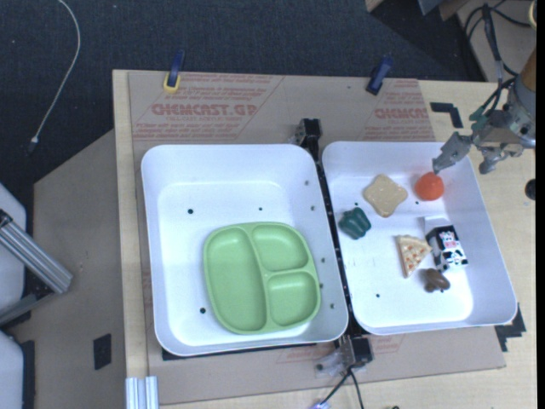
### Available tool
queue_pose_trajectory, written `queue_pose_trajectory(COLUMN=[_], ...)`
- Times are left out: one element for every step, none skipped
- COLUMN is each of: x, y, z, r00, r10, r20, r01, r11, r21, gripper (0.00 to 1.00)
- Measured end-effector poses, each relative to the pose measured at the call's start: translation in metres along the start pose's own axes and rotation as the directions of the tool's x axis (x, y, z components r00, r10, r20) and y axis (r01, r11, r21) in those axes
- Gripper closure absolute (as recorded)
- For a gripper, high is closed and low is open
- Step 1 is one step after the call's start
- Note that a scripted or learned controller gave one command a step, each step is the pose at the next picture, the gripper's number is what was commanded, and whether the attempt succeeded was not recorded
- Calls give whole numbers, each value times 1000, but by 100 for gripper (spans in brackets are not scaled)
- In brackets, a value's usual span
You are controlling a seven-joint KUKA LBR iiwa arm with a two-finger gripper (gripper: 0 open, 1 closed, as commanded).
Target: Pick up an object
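Note:
The right bin holds several small items: a tan bread slice, an orange-red ball, a dark green piece, a pizza-like wedge, a black-and-white toy and a small brown lump. My gripper hangs over the bin's far right corner, open, its fingers spread with nothing between them. Its left fingertip is just above and right of the orange-red ball.
The left bin carries a light green divided plate. A black clamp sits where the bins meet at the back. Yellow and blue clips hold the cardboard base's far edge.

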State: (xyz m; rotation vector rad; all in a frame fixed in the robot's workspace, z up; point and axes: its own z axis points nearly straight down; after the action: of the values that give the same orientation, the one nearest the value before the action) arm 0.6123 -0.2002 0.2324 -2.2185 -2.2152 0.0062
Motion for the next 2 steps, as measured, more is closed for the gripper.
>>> queue_pose_trajectory(x=[0,8], y=[2,0], z=[-4,40], r00=[1000,1000], r10=[-2,-2], r20=[2,2], r01=[2,2], r11=[1000,1000], r21=[-7,-6], gripper=[0,0])
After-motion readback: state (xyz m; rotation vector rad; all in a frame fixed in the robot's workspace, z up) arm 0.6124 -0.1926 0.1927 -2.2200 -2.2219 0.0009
